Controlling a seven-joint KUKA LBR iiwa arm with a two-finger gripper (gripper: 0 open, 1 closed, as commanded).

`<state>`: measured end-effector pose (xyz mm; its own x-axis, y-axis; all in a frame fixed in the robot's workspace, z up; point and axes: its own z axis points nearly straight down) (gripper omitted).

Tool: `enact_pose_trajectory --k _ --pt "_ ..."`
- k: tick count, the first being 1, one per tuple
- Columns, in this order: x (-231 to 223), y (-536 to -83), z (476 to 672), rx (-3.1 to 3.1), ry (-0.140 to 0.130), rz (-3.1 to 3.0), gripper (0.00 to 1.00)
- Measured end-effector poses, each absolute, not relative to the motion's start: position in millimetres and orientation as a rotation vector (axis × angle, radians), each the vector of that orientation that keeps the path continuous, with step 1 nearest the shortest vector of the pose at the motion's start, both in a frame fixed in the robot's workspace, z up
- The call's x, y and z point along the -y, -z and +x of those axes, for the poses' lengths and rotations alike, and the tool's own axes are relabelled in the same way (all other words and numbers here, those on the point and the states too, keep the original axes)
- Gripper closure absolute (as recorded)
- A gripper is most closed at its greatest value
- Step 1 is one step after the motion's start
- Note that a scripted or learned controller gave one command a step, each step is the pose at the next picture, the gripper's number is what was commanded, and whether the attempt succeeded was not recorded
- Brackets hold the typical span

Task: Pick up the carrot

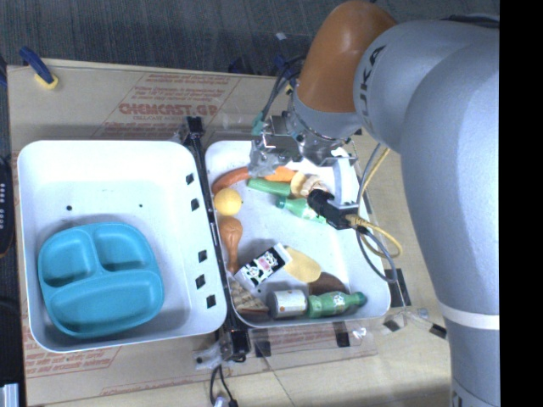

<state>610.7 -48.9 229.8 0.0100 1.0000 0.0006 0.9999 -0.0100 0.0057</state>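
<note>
Centre the gripper [270, 153] over the carrot [273, 175] in the right bin [373, 265]; you cannot tell its finger state.

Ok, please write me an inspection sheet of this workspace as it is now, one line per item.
Surface: cardboard sheet under two white bins, left bin and right bin.
Job's things: carrot in the right bin's far end, directly under the gripper.
Clutter: blue tray in the left bin; yellow ball, green bottle, metal can in the right bin.
Grippers: gripper low over the carrot; grasp not confirmed.
Cables: yellow cable at the right bin's right wall.
Surroundings: dark floor.
</note>
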Motion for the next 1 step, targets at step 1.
enact_pose_trajectory --k 1 --pt "82.3 -233.0 591.7 -2.748 0.009 1.533 1.0"
